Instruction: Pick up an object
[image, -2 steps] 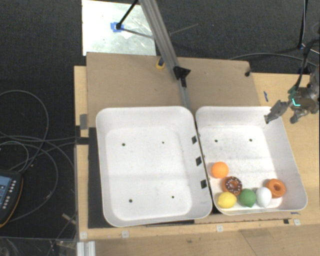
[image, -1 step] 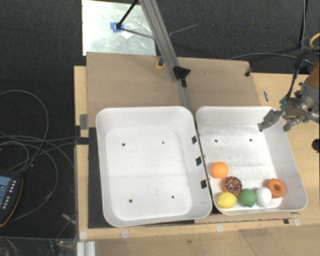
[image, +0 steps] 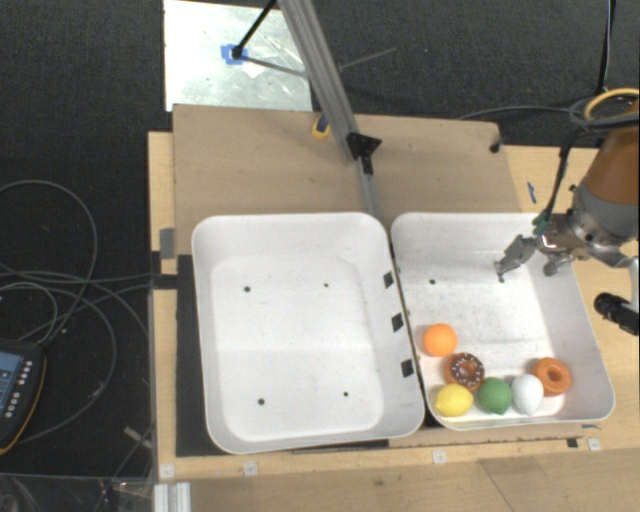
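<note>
Six small objects (image: 495, 380), right bin's (image: 480, 250) near edge

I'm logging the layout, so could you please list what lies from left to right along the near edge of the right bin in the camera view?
Yellow lemon-like fruit → green round fruit → white egg-like object → orange ring.

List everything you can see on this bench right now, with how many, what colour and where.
Bins: two, white, side by side; left bin, right bin.
Orange ball: one, right bin, left of centre.
Donut: one, brown with sprinkles, below the orange ball.
Yellow ball: one, right bin's near edge.
Green ball: one, beside the yellow ball.
White ball: one, right of the green ball.
Orange ring: one, near right corner.
Gripper: one, grey, over the right bin's far part.
</note>
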